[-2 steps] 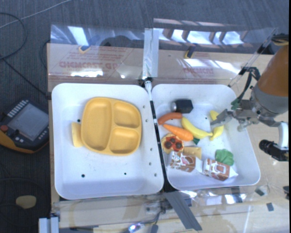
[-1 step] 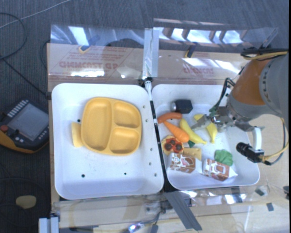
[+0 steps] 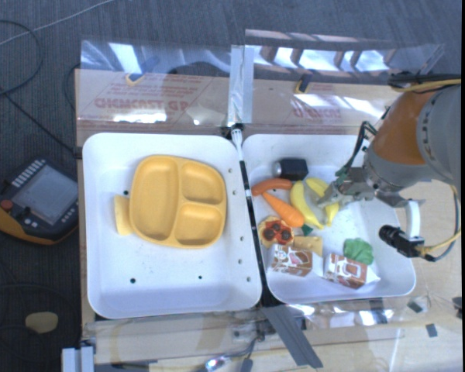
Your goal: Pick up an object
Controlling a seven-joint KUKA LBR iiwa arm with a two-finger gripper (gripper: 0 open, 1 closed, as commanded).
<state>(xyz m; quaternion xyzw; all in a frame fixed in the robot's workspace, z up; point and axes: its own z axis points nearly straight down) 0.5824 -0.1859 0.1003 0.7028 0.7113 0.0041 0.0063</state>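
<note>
Beside two white bins (image 3: pixel 93 231) on dark carpet (image 3: pixel 31 91) (cables trailing), the gripper (image 3: pixel 331 198) perhaps pinches a banana (image 3: pixel 304 200).

From where I work, the one thing close to legible is red lettering on the cardboard (image 3: pixel 151 99) under clear film, at twelve o'clock from the left bin (image 3: pixel 101 231); its letters are too smeared by glare to spell. The two small packets (image 3: pixel 291 260) at six o'clock in the right bin (image 3: pixel 387 281) carry print too tiny to read.
</note>
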